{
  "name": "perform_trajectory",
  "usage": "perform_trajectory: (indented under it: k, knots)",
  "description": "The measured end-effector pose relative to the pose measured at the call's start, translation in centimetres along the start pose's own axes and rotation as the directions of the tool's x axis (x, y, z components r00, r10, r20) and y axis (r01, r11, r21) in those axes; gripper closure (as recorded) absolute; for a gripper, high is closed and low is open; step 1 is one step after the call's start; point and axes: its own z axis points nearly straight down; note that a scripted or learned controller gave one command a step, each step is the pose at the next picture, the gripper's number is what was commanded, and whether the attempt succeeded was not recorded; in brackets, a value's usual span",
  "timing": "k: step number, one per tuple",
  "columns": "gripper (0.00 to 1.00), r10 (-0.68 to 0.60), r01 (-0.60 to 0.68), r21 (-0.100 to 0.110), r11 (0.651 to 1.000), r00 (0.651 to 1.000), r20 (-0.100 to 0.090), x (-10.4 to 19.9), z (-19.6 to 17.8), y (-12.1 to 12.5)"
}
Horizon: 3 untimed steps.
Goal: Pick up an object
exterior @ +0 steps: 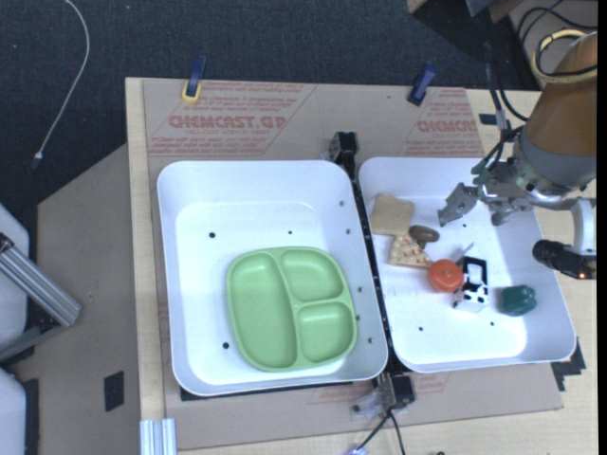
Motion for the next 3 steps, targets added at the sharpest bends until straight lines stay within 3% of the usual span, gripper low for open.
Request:
perform_trajectory:
  k: [1,3]
  knots:
    - [0.00,0.000,0.000,-0.001,1.000,1.000,0.000,0.0,-0.1,0.0]
    - [0.00,0.000,0.000,0.005,1.000,1.000,-0.002,1.1,8.6,-0.1]
